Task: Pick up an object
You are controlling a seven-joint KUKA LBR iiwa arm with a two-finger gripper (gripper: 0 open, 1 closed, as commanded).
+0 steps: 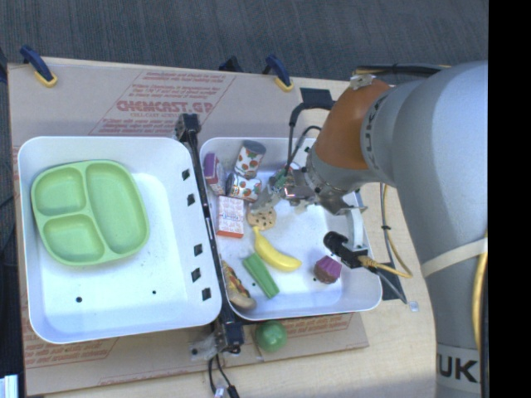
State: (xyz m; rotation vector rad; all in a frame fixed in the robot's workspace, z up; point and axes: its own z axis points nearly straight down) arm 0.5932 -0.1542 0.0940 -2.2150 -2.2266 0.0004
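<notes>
My gripper (278,191) reaches down into the right bin (365,293), its tip among the toys near a cookie (261,217) and a patterned box (241,187). The wrist hides the fingertips. Below it lie a yellow banana (276,255), a green stick-shaped toy (260,276), a purple toy (328,269) and a hot dog (236,285). A red and white packet (231,216) and a patterned cup (249,157) sit at the bin's left and back. A purple item (210,171) leans on the left wall.
The left bin (108,305) holds a green divided plate (89,211). A green ball (270,336) lies outside on the cardboard below the right bin. Clamps (39,65) hold the cardboard at the back. The grey arm (423,164) covers the right bin's right side.
</notes>
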